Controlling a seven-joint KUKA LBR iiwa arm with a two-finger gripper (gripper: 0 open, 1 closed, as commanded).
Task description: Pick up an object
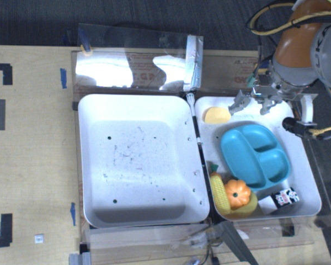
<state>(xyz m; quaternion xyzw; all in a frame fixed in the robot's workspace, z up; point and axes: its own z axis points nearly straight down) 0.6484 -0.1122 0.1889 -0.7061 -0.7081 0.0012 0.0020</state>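
Camera view puts the gripper (252, 102) over the far edge of the right bin (309, 175), fingers spread apart with nothing between them. Just beside it sits a pale yellow rounded piece (217, 115), smooth and dome-like, probably the nearest candidate to grab. Every object is crowded into this bin: a glossy blue divided plate (255, 156) lies flat in the middle, while an orange pumpkin (237, 193) and a knobbly yellow corn cob (219, 192) are wedged against the near wall. A small black-and-white toy (286, 197) rests at the near right corner. The left bin (138, 159) is scuffed white plastic.
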